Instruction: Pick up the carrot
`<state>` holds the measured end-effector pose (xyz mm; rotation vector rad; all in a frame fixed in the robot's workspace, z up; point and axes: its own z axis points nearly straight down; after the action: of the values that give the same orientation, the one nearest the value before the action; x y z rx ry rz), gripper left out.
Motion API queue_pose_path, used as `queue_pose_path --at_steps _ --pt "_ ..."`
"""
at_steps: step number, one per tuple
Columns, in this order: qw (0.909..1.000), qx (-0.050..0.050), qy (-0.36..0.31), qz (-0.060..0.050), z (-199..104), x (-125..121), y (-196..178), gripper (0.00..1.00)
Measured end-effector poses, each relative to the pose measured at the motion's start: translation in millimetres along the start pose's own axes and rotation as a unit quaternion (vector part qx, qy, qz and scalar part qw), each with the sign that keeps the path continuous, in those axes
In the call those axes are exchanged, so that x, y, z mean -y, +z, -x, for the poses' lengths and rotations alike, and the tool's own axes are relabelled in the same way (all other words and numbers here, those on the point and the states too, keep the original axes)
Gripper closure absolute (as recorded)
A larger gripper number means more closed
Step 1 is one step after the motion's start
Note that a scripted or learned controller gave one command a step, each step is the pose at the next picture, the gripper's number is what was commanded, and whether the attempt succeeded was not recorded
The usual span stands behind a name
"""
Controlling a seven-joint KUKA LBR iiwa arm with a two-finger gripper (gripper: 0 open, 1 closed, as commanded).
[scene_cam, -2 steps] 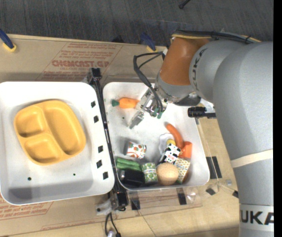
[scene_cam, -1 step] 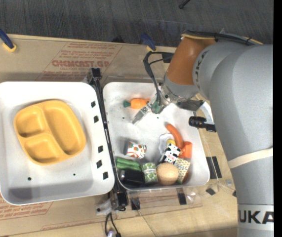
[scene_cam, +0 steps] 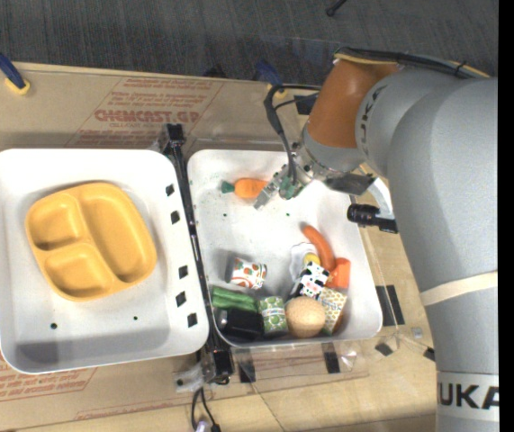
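Observation:
The carrot (scene_cam: 250,187) is small and orange with a green top, lying flat near the far edge of the right bin (scene_cam: 204,241). My gripper (scene_cam: 275,191) hangs low over the bin floor, immediately right of the carrot's thick end, touching or nearly touching it. The carrot rests on the bin floor and is not lifted. The grey arm with its orange band (scene_cam: 342,106) comes in from the upper right and hides the bin's far right corner.
A heap of toys fills the right bin's near end: a red-orange pepper (scene_cam: 318,243), a patterned cup (scene_cam: 247,274), a cow-print piece (scene_cam: 311,282), a beige ball (scene_cam: 304,317) and green items (scene_cam: 235,300). A yellow divided plate (scene_cam: 90,239) lies in the left bin (scene_cam: 4,331).

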<state>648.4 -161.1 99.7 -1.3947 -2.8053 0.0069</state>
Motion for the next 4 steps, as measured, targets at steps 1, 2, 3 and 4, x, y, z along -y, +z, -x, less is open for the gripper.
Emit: queue_pose_path --at_steps 1,2,3,4 --pt "0.9999 -0.011 0.0 -0.009 -4.9 3.9 4.8 0.0" --pt "0.9958 -0.013 0.091 -0.008 14.8 12.1 14.1 0.0" --pt "0.9457 0.001 0.325 0.003 43.7 22.2 7.0 0.0" --pt "0.9473 0.0 0.32 0.0 41.7 20.6 -3.3 1.0"
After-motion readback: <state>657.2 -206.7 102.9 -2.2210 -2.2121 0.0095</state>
